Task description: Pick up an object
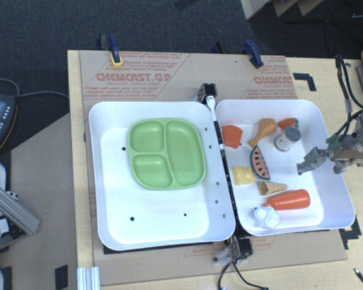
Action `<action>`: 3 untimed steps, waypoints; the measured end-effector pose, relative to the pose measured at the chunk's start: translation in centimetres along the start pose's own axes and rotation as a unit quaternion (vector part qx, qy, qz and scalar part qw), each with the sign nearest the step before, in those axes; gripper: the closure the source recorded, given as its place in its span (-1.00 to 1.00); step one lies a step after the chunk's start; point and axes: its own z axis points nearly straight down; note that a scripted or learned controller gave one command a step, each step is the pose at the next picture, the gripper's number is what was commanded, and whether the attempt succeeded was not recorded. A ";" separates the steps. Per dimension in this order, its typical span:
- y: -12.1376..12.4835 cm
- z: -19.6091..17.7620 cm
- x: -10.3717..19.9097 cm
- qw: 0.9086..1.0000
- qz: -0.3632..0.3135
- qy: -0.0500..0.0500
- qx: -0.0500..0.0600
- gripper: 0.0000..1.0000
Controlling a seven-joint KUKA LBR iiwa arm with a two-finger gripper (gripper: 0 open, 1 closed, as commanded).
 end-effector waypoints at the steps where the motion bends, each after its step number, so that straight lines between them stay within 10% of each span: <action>1: 0.3 -0.6 0.0 1.000 -0.002 -0.002 -0.007 -1.00; 3: 0.4 9.4 -0.5 1.000 -0.002 0.000 -0.004 -1.00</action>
